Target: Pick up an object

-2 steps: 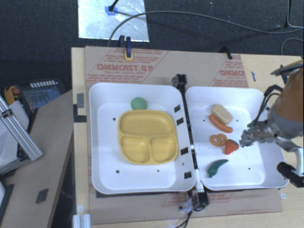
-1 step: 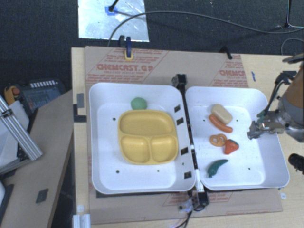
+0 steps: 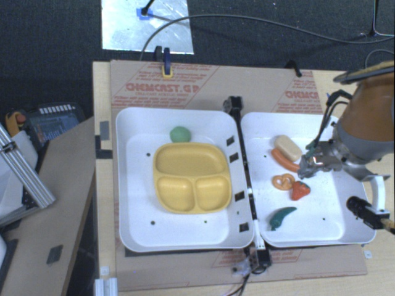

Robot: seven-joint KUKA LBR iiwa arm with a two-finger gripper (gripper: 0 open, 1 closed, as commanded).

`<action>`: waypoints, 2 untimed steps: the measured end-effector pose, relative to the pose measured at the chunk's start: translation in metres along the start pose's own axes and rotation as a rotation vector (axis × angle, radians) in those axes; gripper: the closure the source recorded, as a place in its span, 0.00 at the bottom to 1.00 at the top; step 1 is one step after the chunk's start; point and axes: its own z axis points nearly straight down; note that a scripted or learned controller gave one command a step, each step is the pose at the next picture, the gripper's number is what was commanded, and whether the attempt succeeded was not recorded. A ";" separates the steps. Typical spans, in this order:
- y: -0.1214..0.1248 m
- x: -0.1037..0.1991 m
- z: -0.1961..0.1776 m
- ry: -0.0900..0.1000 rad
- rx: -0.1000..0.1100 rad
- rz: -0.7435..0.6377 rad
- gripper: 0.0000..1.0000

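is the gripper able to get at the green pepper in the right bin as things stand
Probably yes. The green pepper lies alone at the near side of the right bin, nothing on top of it, and the gripper hovers nearby by the red piece.

Right of frame: end effector (image 3: 307, 167) above red strawberry-shaped toy (image 3: 300, 191), beside brown pretzel toy (image 3: 284, 181); centre-left: yellow three-compartment plastic tray (image 3: 191, 177).

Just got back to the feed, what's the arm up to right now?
The arm's gripper hangs over the right bin, among the toy foods: a hot dog, a bread roll, a pretzel, a red piece and a green pepper. It is closest to the red piece and the hot dog, and nothing looks lifted yet. In the left bin sit a yellow divided tray and a green ball.
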 end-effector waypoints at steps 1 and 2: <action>0.018 0.057 -0.010 0.001 -0.001 -0.002 1.00; 0.029 0.119 -0.005 0.000 -0.001 -0.002 1.00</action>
